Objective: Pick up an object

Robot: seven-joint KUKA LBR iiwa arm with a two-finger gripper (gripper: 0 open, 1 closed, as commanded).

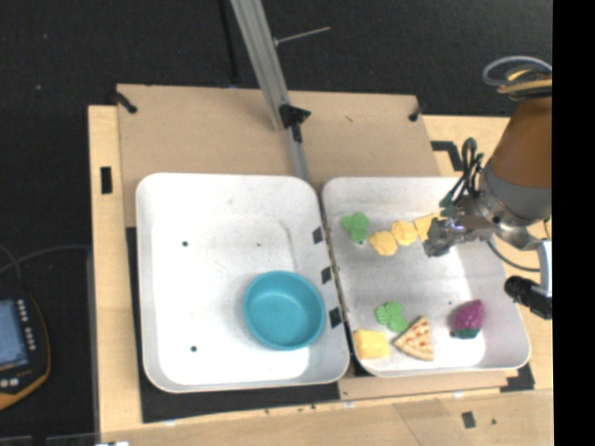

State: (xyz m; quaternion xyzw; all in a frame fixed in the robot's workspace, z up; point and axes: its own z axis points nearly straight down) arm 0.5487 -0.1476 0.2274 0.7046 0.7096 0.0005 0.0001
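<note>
In the right bin (pixel 483 291) lie several toy foods. A green piece (pixel 355 224) sits at its upper left, and a row of yellow pieces (pixel 396 237) runs toward the gripper. Near the front edge are a green leafy piece (pixel 391 316), a yellow block (pixel 372 345), a pizza slice (pixel 416 339) and a purple piece (pixel 467 317). My gripper (pixel 438 241) hangs low at the right end of the yellow row, next to its last piece (pixel 424 227). Nothing shows between its fingers.
The left bin (pixel 186 249) holds a teal bowl (pixel 283 309) near its front right corner. A grey pole (pixel 265 59) slants down to the gap between the bins. A handheld pendant (pixel 14 337) lies at the far left.
</note>
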